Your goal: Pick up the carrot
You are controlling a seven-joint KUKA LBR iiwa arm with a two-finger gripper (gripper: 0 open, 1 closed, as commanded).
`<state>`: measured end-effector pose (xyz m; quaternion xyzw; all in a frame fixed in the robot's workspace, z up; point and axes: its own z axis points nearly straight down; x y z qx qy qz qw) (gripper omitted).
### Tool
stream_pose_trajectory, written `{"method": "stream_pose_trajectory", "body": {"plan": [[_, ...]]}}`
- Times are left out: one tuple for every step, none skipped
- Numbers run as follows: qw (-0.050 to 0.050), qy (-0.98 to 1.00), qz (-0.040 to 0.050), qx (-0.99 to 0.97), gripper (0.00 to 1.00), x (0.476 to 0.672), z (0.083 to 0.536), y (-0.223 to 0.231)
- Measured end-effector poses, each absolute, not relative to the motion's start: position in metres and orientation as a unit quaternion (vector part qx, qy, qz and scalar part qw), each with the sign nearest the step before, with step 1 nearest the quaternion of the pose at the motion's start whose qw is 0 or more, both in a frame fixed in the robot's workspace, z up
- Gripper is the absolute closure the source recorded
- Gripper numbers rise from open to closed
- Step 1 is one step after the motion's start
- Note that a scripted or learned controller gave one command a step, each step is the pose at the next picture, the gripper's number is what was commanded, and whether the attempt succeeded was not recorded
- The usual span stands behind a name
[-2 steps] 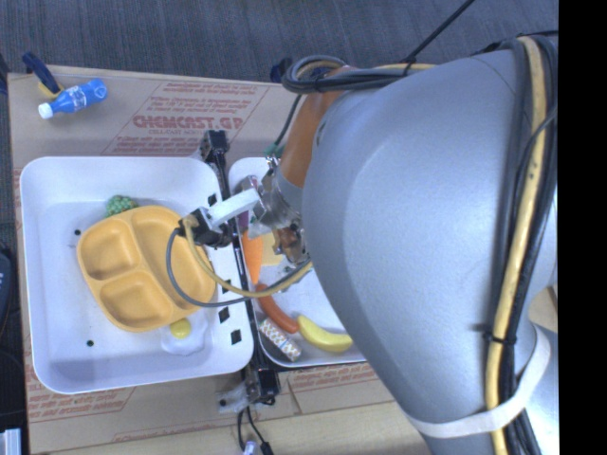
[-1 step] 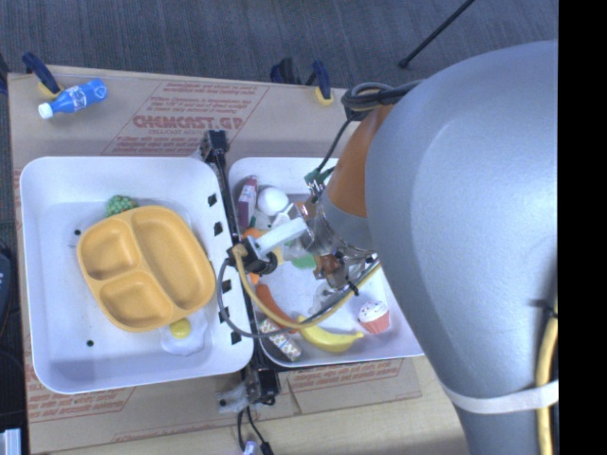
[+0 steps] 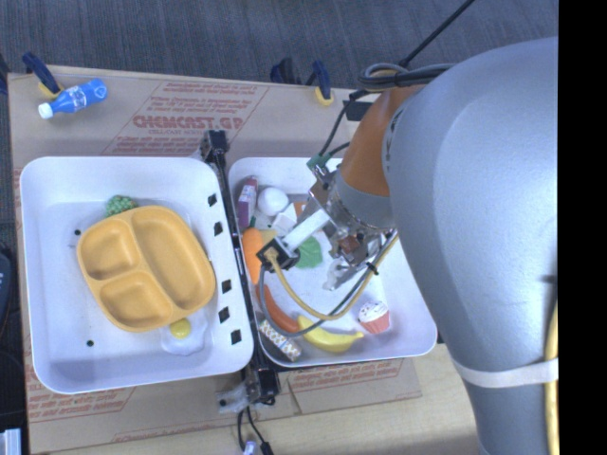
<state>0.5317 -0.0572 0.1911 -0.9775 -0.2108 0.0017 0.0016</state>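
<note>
- Carrot lies in right bin, against its left wall and just below a purple bottle.
- Gripper sits low over the same bin's middle, right of the carrot. Cannot tell whether it is open or closed, or gripping anything.
- Banana along the bin's lower edge; white ball near the top.
- Left bin: yellow divided plate, broccoli beside it.
</note>
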Motion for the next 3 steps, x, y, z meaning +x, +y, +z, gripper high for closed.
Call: {"method": "stream_pose_trajectory", "body": {"plan": [[0.002,-0.104,0.0036,-0.995,0.0,0.475,0.191,-0.023],[0.002,-0.104,0.0031,-0.995,0.0,0.476,0.191,0.015],[0.003,-0.108,0.005,-0.994,1.0,0.476,0.201,0.015]]}}
